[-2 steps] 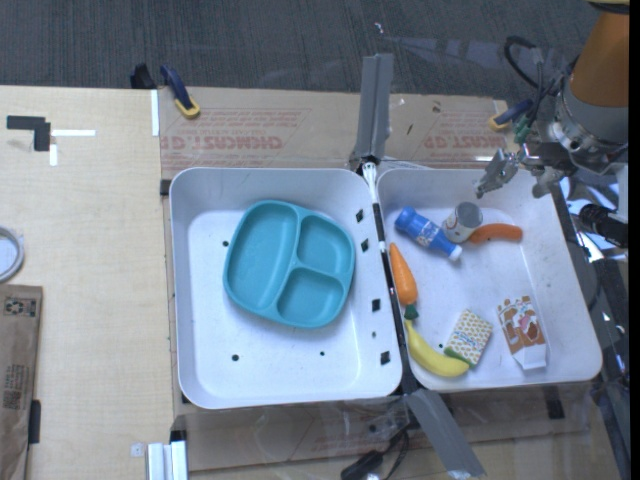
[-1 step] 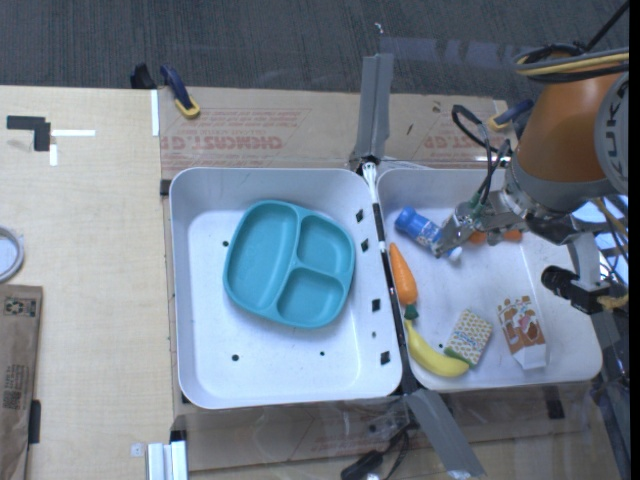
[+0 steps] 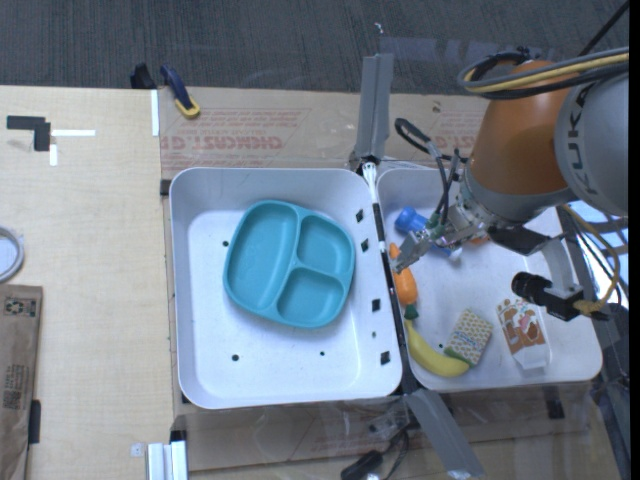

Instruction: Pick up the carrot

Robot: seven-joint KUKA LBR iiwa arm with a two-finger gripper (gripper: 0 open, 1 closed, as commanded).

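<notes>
The carrot point(image 3: 404, 285) is a short orange piece with a green end. It lies against the left wall of the right bin point(image 3: 560, 368), near the divider between the bins. My gripper point(image 3: 428, 238) hangs under the orange-banded wrist in the upper left part of that bin, a little up and to the right of the carrot and apart from it. A small blue object point(image 3: 408, 219) sits right beside the gripper.
A banana point(image 3: 432, 357) lies below the carrot at the bin's front. Beside it are a speckled sponge-like block point(image 3: 469, 336) and a small carton point(image 3: 522, 330). The left bin point(image 3: 200, 368) holds a blue divided plate point(image 3: 290, 264).
</notes>
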